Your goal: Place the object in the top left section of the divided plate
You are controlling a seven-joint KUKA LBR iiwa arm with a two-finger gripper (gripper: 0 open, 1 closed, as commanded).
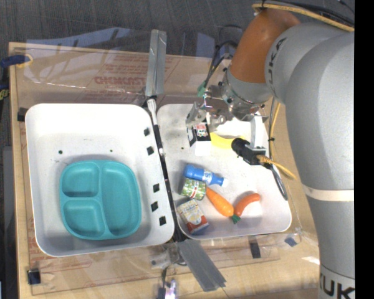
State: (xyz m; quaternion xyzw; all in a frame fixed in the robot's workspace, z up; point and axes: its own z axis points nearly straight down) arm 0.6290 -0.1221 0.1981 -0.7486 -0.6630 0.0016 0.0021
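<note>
Teal divided plate [101, 198] waits in the left bin [43, 129], while the gripper [201, 128], its opening unreadable, hangs over the right bin [280, 220] near a yellow object [223, 142], so crowded neighbours may spoil a grasp.

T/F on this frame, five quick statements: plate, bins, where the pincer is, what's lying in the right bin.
1. The teal divided plate lies in the left bin. True.
2. The plate already bears an orange carrot. False: its sections hold nothing; the carrot lies in the right bin.
3. The pincer is over the right bin, near its far edge. True.
4. A blue-capped bottle lies in the left bin. False: it lies in the right bin, beside the carrot.
5. A yellow item lies in the right bin close to the pincer. True.
</note>
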